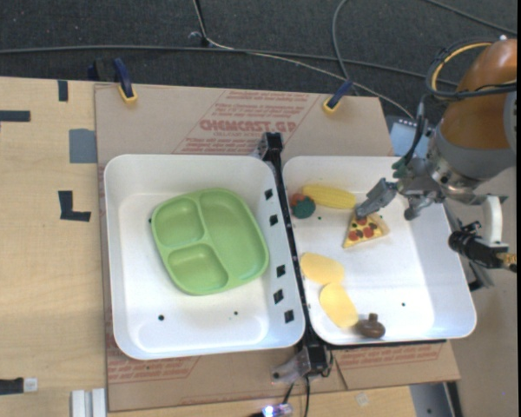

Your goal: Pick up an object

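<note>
Two white bins [122,233] on cardboard [243,120] | dark carpet [156,11] behind | jaws [391,200] spread, nothing between

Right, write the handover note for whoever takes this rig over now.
Gripper: open, holding nothing, over the right bin just above the pizza slice.
Right bin also holds a corn cob, a small red and green piece, two yellow pieces and a small brown item.
Left bin: green divided plate.
Done: nothing lifted yet.
Left: close on one object and raise it.
</note>
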You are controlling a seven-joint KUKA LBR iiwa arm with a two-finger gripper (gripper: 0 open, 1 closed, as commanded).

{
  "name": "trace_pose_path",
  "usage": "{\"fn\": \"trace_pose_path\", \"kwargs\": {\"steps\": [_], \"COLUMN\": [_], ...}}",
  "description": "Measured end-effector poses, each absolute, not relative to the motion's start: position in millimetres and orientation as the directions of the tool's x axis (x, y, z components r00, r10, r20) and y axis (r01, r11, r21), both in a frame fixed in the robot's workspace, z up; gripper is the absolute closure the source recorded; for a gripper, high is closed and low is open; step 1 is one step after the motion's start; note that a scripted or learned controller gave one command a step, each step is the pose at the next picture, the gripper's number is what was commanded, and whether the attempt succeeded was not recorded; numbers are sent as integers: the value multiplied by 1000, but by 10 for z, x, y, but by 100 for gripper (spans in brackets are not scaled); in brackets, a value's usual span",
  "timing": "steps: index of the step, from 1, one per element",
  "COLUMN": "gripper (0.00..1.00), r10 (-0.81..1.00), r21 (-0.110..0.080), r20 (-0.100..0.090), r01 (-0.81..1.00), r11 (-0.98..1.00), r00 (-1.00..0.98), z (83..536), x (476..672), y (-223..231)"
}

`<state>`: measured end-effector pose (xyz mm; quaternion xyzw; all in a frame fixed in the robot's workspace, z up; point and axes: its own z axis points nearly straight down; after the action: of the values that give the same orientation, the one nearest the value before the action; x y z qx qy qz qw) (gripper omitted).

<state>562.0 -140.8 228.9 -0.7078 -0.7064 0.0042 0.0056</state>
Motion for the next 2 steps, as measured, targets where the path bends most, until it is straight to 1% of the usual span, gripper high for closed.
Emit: {"fn": "trace_pose_path", "kwargs": {"steps": [1, 2], "gripper": [0, 0], "r10": [1000, 1000], "r21": [-2, -6], "r20": [0, 0], "r01": [1000, 1000], "r11": [1, 1], "r00": [-1, -1], "z": [2357, 1896], "x": [5646, 5636], "y": [-1404, -1330]}}
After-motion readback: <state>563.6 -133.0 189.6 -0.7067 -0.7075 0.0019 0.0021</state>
